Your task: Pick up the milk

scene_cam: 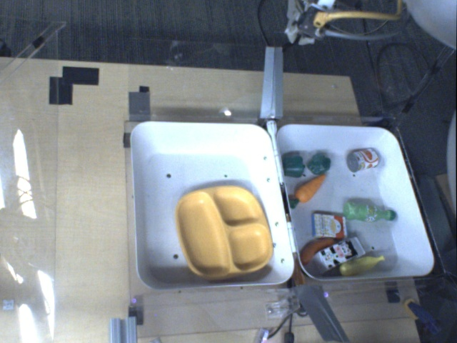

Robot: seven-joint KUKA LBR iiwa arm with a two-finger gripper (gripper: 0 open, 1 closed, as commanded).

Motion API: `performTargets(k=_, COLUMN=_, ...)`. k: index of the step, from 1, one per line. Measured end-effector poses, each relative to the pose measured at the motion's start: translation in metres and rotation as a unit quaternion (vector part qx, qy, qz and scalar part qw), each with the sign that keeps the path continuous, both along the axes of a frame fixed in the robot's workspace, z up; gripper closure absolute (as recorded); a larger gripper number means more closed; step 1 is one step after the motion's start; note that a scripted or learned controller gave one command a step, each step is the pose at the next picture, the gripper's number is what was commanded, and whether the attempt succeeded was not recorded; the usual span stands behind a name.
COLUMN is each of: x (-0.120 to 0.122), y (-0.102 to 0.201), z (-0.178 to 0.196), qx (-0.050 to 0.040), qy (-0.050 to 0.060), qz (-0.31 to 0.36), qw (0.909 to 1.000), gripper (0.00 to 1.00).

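Observation:
The milk [342,253] is a small black-and-white carton lying near the front of the right bin [410,184]. It is wedged between a brown sausage [314,249] on its left and a yellow banana [361,264] in front. My gripper [300,31] hangs high at the top of the camera view, beyond the far edge of the bins and well away from the milk. Nothing shows between its fingers.
Also in the right bin are an orange-and-white carton [328,224], a green bottle [368,211], a carrot [310,188], two dark green items [305,163] and a can [363,159]. A yellow compartment tray [223,229] fills much of the left bin [153,191].

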State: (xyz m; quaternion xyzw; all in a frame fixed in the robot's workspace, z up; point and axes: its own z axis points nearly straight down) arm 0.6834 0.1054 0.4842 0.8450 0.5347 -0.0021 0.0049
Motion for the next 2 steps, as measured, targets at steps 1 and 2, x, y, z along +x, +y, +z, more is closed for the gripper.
performTargets(k=1, x=0.0017, y=0.0035, z=0.0082, qx=-0.0006, qy=-0.001, qz=0.005, qw=1.0, gripper=1.0)
performTargets(k=2, x=0.0033, y=0.0071, z=0.0167, qx=-0.0013, qy=-0.002, qz=0.009, qw=1.0, gripper=1.0)
